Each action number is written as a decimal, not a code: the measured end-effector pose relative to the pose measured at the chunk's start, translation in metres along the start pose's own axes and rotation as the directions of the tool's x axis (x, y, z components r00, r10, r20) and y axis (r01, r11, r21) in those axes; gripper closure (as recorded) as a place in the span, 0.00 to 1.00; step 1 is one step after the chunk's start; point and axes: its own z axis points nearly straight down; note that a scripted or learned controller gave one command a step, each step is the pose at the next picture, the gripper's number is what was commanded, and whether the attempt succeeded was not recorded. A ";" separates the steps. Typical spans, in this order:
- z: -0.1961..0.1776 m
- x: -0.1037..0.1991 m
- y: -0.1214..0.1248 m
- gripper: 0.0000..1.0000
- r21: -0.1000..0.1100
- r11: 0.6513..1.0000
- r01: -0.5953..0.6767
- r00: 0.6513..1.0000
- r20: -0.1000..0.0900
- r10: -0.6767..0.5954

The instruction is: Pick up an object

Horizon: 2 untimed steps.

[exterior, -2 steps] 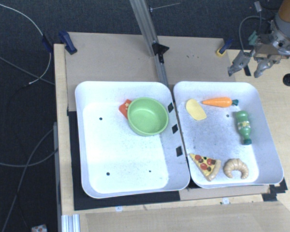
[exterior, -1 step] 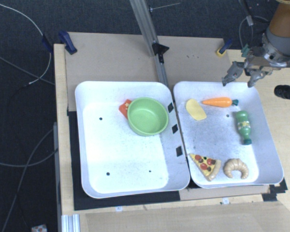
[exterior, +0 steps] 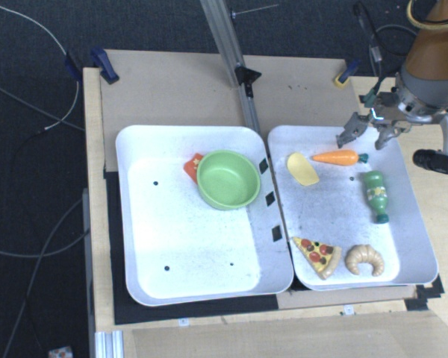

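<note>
The two-finger tool (exterior: pixel 369 130) is seen at the far edge of the right shallow white plastic bin (exterior: pixel 407 222), hung from the grey arm with the orange band (exterior: pixel 431 51). Its 2 fingers are spread wide apart, and nothing is held between them. Just below the tool, an orange plastic carrot with a green tip (exterior: pixel 336 157) is laid flat on the bin floor, close to the fingertips but not gripped. To the lower left of the tool, a pale yellow flat piece (exterior: pixel 302 169) is found beside the carrot's blunt end. Directly beneath the tool and nearer the camera, a green plastic bottle (exterior: pixel 375 195) is laid lengthwise. Well below it, a tan croissant (exterior: pixel 364 259) and a pizza slice (exterior: pixel 316 255) are placed side by side at the near edge. Far to the tool's left, in the left white bin (exterior: pixel 134 222), a light green round bowl (exterior: pixel 227 179) is set against a small red-orange object (exterior: pixel 192 166). Both bins are carried by the pale wooden table (exterior: pixel 172 88).
</note>
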 end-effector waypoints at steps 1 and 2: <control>0.047 -0.004 0.007 0.00 0.000 1.000 0.000 1.000 0.000 0.000; 0.029 -0.003 0.009 1.00 -0.010 1.000 0.001 1.000 0.001 -0.001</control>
